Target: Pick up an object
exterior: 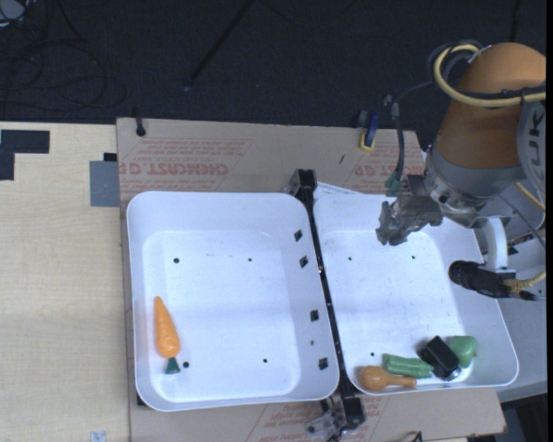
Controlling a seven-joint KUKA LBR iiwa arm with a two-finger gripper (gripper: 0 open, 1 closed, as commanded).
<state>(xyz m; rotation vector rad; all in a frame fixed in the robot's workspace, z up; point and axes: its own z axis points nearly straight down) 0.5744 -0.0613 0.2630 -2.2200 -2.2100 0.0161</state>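
Currently gripper (398, 228) over right bin (387, 293) upper part, finger state indiscernible; nearest objects (green piece (406, 366), black block (439, 356)) clustered toward bin's near edge, lying roughly crosswise.

The black block (440, 356) hides part of the green toy (460, 347).

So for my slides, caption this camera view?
KUKA gripper poised over the right bin; toy carrot alone in the left bin.

We see an orange carrot (166, 328) with a dark green tip (in a white bin (217, 212)), a green vegetable (406, 366), a black block (440, 355) and a tan-orange gourd (383, 378).
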